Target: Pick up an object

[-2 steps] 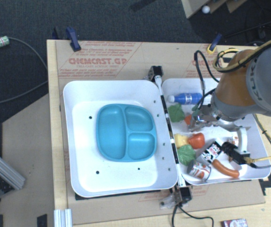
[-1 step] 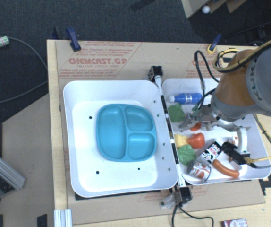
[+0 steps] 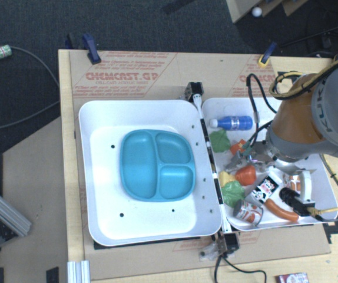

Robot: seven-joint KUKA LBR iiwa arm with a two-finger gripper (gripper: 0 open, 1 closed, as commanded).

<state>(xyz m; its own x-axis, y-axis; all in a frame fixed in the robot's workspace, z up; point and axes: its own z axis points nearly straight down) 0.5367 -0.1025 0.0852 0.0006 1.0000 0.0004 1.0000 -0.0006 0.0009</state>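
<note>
The right bin [image 3: 228,106] holds several small items. A blue bottle [image 3: 234,122] lies at its far side, with a green toy [image 3: 219,140] just below it. Nearer the front are a red-orange round piece [image 3: 247,174], another green piece [image 3: 232,192], a black-and-white item [image 3: 267,188] and an orange sausage-like piece [image 3: 279,211]. My gripper [image 3: 252,154] hangs low in this bin, beside a small red item [image 3: 238,147] and just above the red-orange piece. The wrist hides what is under it.
The left bin [image 3: 98,175] carries a blue divided plate [image 3: 157,164] in its middle. A divider rail [image 3: 207,152] runs between the bins. Cables [image 3: 257,93] loop over the right bin's far edge. The grey and orange arm [image 3: 310,119] covers the right bin's right side.
</note>
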